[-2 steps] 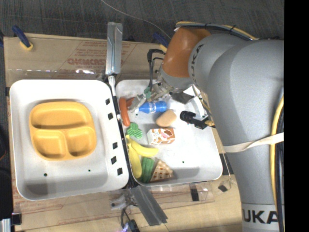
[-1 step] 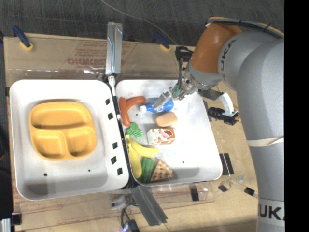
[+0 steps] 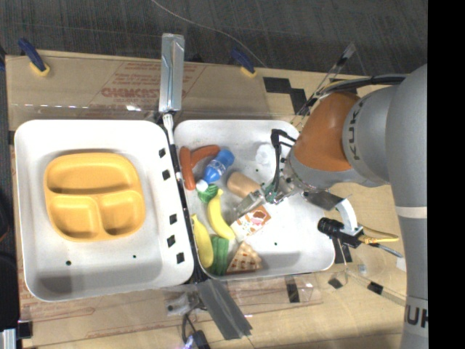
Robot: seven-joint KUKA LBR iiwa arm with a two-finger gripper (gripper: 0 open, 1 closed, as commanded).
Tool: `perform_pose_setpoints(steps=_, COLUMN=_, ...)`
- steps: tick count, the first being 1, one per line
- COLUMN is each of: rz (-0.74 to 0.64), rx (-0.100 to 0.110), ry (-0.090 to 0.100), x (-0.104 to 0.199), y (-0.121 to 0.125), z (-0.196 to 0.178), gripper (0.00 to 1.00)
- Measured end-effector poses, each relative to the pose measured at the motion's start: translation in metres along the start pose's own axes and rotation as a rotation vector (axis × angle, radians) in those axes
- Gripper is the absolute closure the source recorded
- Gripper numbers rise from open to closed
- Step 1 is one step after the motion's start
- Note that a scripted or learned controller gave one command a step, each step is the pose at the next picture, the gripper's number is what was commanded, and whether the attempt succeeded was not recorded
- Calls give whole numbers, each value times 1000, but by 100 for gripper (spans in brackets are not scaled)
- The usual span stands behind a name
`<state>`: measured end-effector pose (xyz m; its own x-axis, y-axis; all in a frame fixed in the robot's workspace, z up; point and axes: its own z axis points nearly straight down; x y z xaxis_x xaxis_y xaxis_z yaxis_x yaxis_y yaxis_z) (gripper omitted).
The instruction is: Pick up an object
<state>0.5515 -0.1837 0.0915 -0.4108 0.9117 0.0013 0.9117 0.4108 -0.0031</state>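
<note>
A wooden tabletop (image 3: 94, 86), partly covered by brown cardboard and set against a dark ribbed floor, carries two shallow white bins side by side. Nearest the viewer, along the lower edge of the right bin (image 3: 305, 257), lie a waffle-patterned wedge (image 3: 245, 257), a green piece (image 3: 220, 253) and two yellow bananas (image 3: 205, 238), one touching the other. A little farther back rests a small printed card (image 3: 254, 221), and just beside it the tool (image 3: 272, 193) descends from the grey arm with its orange band (image 3: 323, 140); whether the tool is spread or clenched cannot be told here, and nothing is visibly between its tips. Farther still sit a tan bread-like piece (image 3: 242, 184), a blue bottle with a white cap (image 3: 216, 169) and a reddish sausage (image 3: 195, 162), all crowded against the dividing wall. The left bin (image 3: 33, 267) holds one yellow compartment tray (image 3: 94, 193). Judged from this clutter, a grasp could fail because the thin card lies flat and may slip, or because neighbouring items touch, so that the tool could nudge them aside or catch two at once. Count: two bins, two bananas, one each of the remaining items. At the far edge, two blue clamps (image 3: 34, 57) pin the cardboard.
</note>
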Motion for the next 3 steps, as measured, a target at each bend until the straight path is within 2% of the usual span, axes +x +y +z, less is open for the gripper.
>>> perform_pose_setpoints(steps=1, rz=105, rx=-3, ry=0, x=10, y=61, z=-1, gripper=0)
perform_pose_setpoints(steps=2, rz=58, rx=1, ry=-1, x=41, y=110, z=-1, gripper=0)
perform_pose_setpoints(steps=3, rz=-199, rx=-3, ry=-2, x=51, y=30, z=-64, gripper=0)
